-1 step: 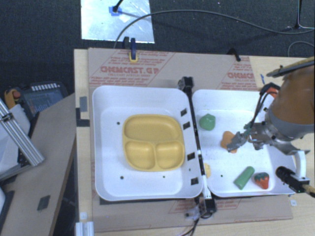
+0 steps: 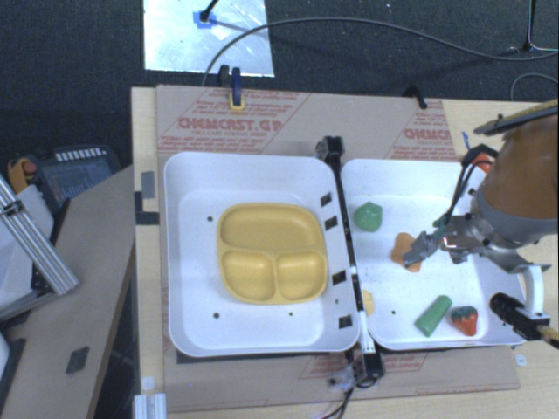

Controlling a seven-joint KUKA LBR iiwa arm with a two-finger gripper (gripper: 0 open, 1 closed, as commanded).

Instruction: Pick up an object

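In the right bin lie a green rounded piece, an orange piece, a green cylinder and a red strawberry-like piece with a green top. My gripper reaches in from the right and sits low in the bin, right against the orange piece's right side. Its dark tip partly covers that piece. A small yellow bit rests by the bin's left wall.
The left bin holds a yellow divided plate. A black divider with clips runs between the bins. The arm's orange and grey body hangs over the right bin's right edge.
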